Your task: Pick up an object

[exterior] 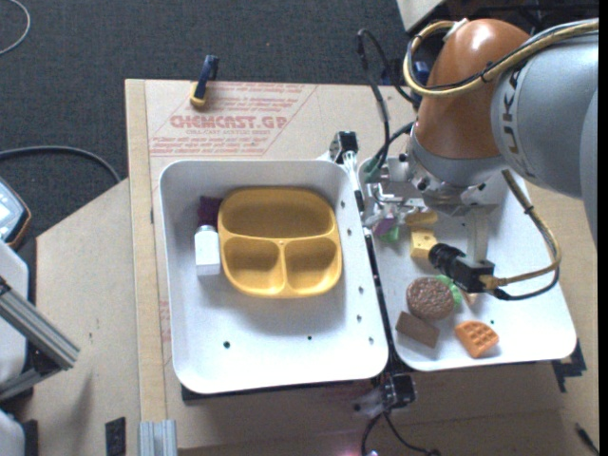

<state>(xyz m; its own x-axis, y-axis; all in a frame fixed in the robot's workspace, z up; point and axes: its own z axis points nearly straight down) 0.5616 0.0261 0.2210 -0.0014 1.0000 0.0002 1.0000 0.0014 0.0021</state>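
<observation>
Two bins [180, 255] abut; hand [388, 218] low beside their shared rim.

On the brown board [237, 122] under the bins, red letters read "CHEMCAST GP", with lines of smaller red print above and below that are too small to read. The grey arm [541, 112] bears dark letters, seemingly "UK", partly hidden.

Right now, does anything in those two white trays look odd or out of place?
Nothing looks spilled or broken. The yellow divided plate sits a little askew in the left bin, with a small white bottle wedged against its left edge. The toy foods, like the waffle and burger patty, lie scattered loosely in the right bin.
</observation>
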